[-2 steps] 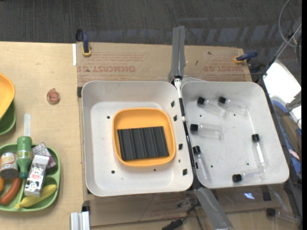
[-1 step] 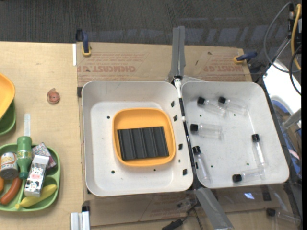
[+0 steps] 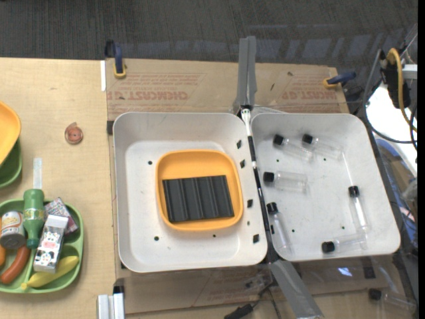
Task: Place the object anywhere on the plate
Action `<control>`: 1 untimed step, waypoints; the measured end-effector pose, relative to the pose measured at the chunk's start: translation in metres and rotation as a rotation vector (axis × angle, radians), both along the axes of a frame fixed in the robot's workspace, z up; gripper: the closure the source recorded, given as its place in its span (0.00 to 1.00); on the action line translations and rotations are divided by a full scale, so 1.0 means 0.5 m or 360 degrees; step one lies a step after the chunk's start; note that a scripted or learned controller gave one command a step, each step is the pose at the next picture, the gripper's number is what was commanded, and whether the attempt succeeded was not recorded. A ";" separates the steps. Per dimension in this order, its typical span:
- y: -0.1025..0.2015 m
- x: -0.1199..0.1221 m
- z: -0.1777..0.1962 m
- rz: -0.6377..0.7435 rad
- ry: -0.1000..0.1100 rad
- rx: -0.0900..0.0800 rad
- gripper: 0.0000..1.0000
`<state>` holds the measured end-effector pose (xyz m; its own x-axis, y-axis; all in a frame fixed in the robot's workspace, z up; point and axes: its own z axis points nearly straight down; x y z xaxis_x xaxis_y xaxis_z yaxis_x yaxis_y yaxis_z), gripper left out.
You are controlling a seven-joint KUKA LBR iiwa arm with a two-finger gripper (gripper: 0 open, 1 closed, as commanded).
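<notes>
An orange-yellow plate lies in the middle of the left white bin, with a dark grey ridged pad on its centre. The right white bin holds several clear tubes with black caps, scattered apart. One tube and another lie near the far wall. A third sits near the left wall. One tube lies lengthwise at the right, one rests along the near wall, and one leans at the near left corner.
A grey metal post stands behind the seam between the bins. Cardboard lies under both bins, held by clamps. On the wooden bench at left are a green tray of toy food, a yellow bowl and a small pink disc.
</notes>
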<state>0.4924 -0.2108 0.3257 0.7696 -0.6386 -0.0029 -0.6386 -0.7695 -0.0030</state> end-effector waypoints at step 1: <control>0.000 0.030 -0.003 0.0615 -0.0004 0.0003 0.00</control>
